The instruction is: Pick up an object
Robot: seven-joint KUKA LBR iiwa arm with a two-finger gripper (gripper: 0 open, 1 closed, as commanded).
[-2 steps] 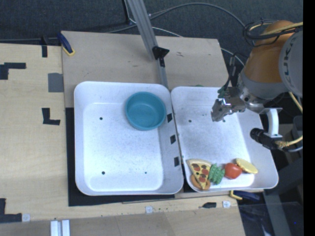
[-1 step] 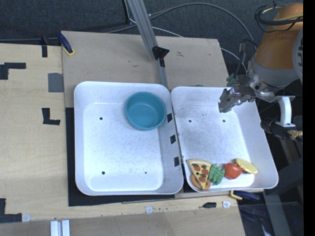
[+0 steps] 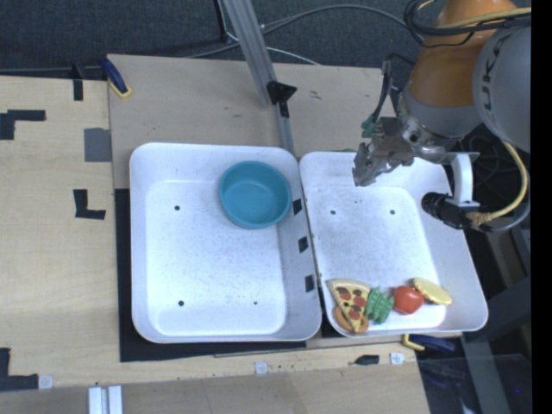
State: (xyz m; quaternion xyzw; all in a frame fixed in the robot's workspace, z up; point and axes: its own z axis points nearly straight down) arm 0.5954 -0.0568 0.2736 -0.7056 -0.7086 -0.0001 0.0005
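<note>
Two white bins sit side by side: the left bin (image 3: 164, 257) holds a blue bowl (image 3: 254, 194) near its upper right corner. Along the lower edge of the right bin (image 3: 379, 240) lie a pizza slice (image 3: 348, 304), a green toy (image 3: 378, 304), a tomato (image 3: 407, 299) and a yellow piece (image 3: 432, 291). The gripper (image 3: 369, 172) hovers over that bin's upper edge, well apart from them; its opening cannot be told.

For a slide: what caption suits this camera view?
Tool above the right bin; toy food at its near edge, blue bowl in the left bin.
</note>
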